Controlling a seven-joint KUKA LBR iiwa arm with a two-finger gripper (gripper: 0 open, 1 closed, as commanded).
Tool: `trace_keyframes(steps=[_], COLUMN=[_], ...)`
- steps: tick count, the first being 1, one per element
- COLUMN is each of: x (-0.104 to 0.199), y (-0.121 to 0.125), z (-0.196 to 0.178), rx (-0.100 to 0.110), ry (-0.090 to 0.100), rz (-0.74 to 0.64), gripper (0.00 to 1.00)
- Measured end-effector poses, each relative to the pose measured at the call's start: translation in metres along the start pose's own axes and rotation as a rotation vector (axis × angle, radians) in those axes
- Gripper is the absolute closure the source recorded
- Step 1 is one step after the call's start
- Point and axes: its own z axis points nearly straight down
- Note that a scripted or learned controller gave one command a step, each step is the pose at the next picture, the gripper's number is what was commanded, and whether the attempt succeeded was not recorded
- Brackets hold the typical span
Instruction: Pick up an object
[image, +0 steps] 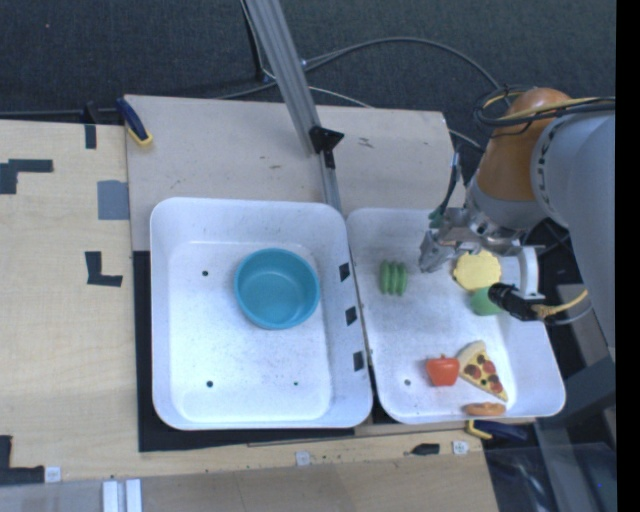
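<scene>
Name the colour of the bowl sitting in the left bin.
The bowl is light blue, turquoise-tinted, clearest in the camera view against the white bin.

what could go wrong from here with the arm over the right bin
1. The end effector sits right beside the yellow toy and a green piece, so closing may catch two things or nudge one aside.
2. It hovers near the right bin far wall, so a descent could clip the rim.
</scene>
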Motion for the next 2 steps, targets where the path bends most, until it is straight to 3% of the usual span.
trace_keyframes(steps=[2], x=[0.010], y=[-0.007], z=[-0.111], rx=[-0.004], ry=[0.000], rz=[0.001], gripper=[1.00])
